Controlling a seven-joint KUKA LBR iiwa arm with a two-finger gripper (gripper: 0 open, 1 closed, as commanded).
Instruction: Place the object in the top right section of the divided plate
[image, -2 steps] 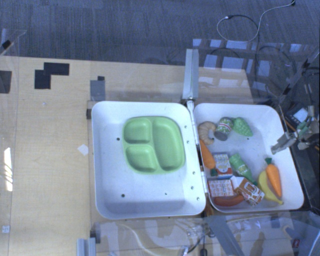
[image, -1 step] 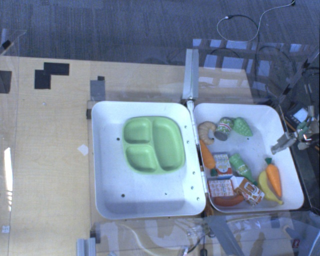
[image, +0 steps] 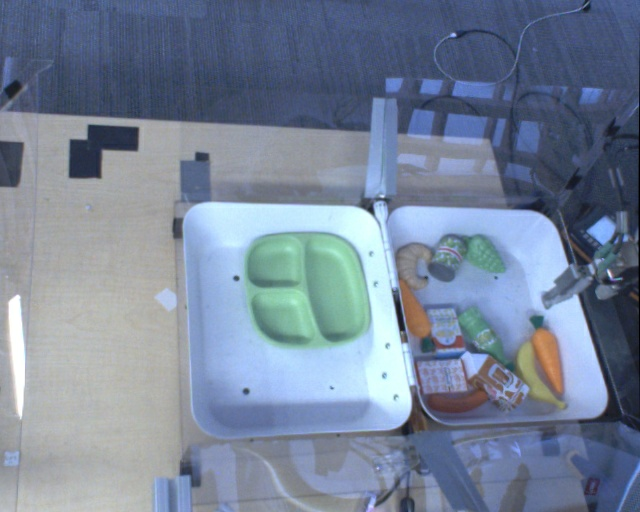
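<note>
**Nothing Picked Yet, Plate Waits Bare**

End effector first: it hangs at the far right, over the right rim of the right bin, and whether it is released or clenched cannot be told from this slanted view. No toy sits within it.

Going from the left, the counter carries two white bins side by side. The left bin holds one green divided plate with three sections: two small ones stacked on its left and one long one on its right. All three sections are bare, so the placing has not been done.

The right bin holds the clutter from which the task's object must come. Counted: two carrots, one orange carrot against the left wall and one larger carrot near the right wall; one banana just beside the larger one; one sausage along the front; and several small packets and cans that are too crowded to count surely.

By judgement, the step in hand is the pick itself. The next move calls for descending onto one toy, closing on it cleanly, then carrying it leftward across the divide to the plate's upper right section.
</note>
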